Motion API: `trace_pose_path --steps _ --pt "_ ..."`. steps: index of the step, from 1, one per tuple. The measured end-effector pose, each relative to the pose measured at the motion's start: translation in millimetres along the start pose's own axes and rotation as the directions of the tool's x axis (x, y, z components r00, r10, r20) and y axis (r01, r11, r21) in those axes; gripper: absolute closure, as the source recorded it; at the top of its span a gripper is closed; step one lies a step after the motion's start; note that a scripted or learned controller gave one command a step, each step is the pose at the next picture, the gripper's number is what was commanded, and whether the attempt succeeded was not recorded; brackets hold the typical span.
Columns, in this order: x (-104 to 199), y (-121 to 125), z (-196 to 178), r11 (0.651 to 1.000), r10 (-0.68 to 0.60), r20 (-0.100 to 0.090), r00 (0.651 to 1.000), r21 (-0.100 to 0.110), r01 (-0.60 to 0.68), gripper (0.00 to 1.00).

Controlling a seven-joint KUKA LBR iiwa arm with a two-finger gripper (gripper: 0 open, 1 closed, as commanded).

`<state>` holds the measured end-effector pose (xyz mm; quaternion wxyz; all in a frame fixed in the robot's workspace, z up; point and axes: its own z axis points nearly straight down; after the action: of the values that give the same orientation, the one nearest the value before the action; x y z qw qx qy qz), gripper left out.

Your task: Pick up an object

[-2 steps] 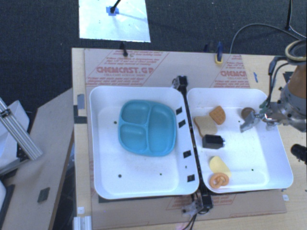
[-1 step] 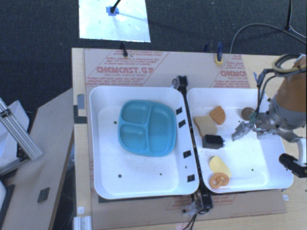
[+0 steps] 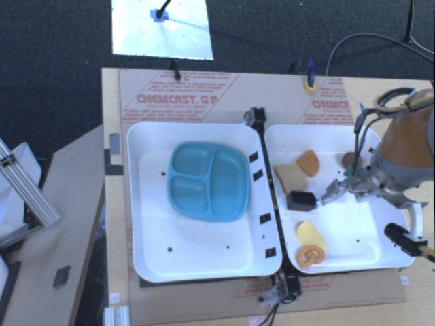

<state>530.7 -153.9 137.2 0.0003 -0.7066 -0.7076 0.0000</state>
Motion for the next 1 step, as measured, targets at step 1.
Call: trace_pose_path --steps 1 --pt "0.2 0.6 51.1 1.0 0.0 0.0 1.0 0.0 0.0 0.0"
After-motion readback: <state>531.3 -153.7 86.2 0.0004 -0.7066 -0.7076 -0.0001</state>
